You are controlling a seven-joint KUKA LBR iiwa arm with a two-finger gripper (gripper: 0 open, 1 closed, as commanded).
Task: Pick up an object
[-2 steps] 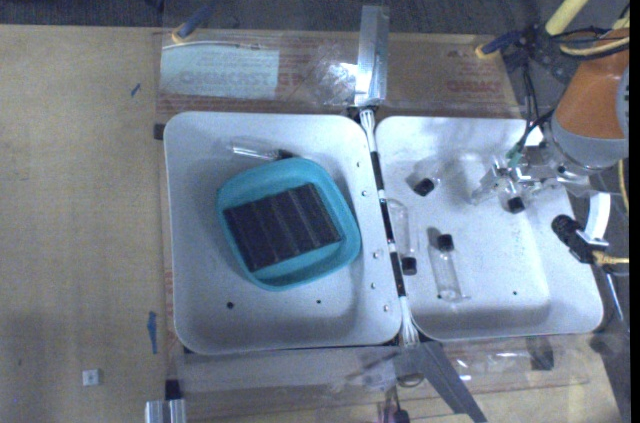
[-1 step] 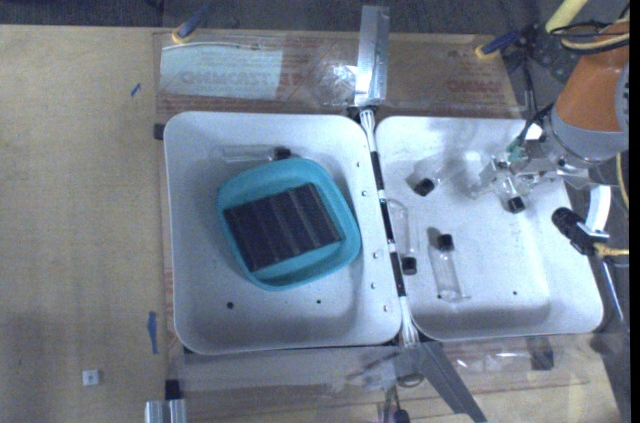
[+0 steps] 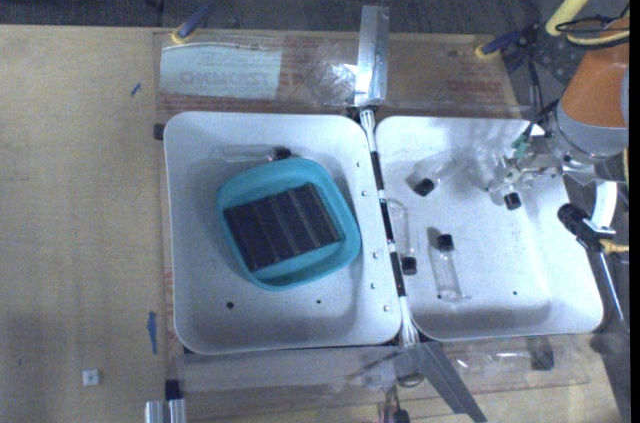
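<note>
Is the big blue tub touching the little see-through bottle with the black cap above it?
Cannot tell. In the camera view the blue tub and the clear bottle sit very close in the left bin; no plain gap or contact.

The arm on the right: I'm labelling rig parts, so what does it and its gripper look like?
The arm has an orange band over a pale grey, rounded wrist. The gripper below it is small and metallic grey, with dark tips. A thin dark cable runs along beside the wrist. I see no readable markings.

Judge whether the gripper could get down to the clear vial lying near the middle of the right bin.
Probably yes: the clear vial lies flat and apart from the other vials, nothing over it, and the gripper hangs above the same right bin.
</note>
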